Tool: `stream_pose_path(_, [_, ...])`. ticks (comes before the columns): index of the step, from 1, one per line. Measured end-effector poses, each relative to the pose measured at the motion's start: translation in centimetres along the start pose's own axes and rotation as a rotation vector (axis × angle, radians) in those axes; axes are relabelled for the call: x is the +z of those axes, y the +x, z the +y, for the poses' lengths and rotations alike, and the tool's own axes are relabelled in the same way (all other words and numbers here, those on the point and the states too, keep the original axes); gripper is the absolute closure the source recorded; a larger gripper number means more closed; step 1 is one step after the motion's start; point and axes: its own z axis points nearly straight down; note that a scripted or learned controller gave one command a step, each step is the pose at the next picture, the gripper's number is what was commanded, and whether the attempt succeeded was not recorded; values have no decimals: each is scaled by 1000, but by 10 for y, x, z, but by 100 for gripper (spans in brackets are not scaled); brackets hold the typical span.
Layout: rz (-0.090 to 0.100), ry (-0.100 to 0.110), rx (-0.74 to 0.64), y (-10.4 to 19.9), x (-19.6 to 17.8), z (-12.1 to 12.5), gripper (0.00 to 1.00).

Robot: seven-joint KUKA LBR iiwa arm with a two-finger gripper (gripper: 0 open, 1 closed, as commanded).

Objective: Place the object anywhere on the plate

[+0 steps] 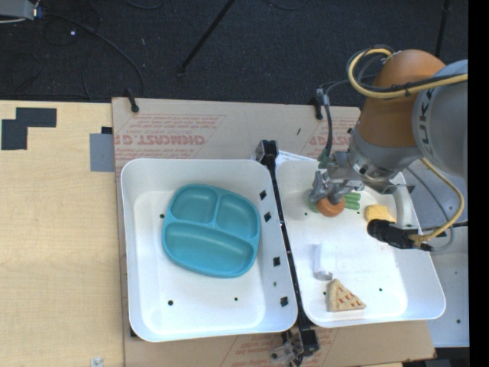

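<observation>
Two-finger gripper (pixel 327 193) sat over orange green-topped toy carrot (pixel 332 206) in right white bin (pixel 412 297), grasp could not be told, teal divided plastic plate (pixel 210 232) lay well apart.

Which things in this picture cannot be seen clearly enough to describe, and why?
- Orange toy: camera view, top hidden under the gripper; whether it is held cannot be told.
- Yellow object: camera view, partly covered by the arm; shape unclear.
- Small pale object: camera view, too small, blends into the right bin.
</observation>
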Motion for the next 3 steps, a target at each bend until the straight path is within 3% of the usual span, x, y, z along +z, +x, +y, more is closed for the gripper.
stream_pose_path(2, [-1,0,-1,116,-11,-9,100])
stream_pose_path(3, [-1,2,0,164,-2,-25,100])
